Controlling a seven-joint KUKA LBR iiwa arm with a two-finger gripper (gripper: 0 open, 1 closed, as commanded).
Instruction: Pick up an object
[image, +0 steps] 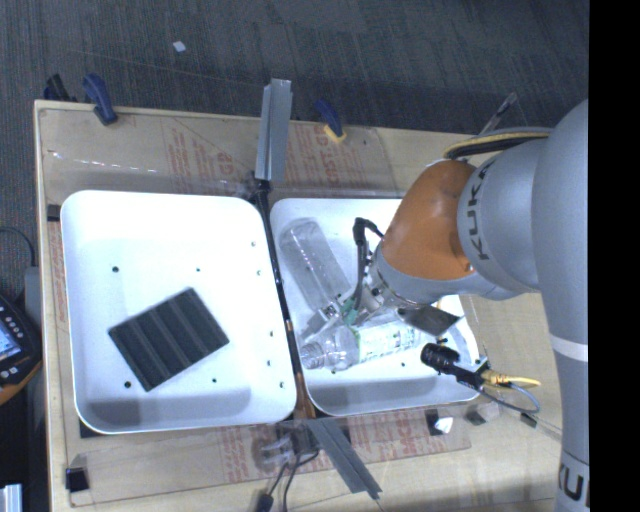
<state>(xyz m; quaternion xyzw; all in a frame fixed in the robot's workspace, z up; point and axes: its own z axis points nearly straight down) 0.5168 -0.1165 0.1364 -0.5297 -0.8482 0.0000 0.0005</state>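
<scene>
- Camera view, looking down at a slant: two shallow white plastic bins with rounded corners sit side by side on the pale wooden surface, the left bin and the right bin touching along their inner rims.
- Left bin: one flat, dark grey rectangular block with lengthwise ridges lies tilted on the bin floor, well apart from the walls.
- Right bin: two clear plastic bottles. One bottle, smooth and cylindrical, lies slanted from the upper left toward the middle of the bin; a second, crumpled bottle with a white-and-green label lies across the lower part, its end just beside the first.
- One grey arm with a glossy orange band reaches in from the right and covers the right half of that bin.
- Gripper: its tip sits where the two bottles meet, touching or very near the labelled bottle. How wide the jaws stand cannot be told, since the wrist hides them, and no object is seen between them.
- Surface edge: two blue clamps and one grey metal bar at the far side.
</scene>
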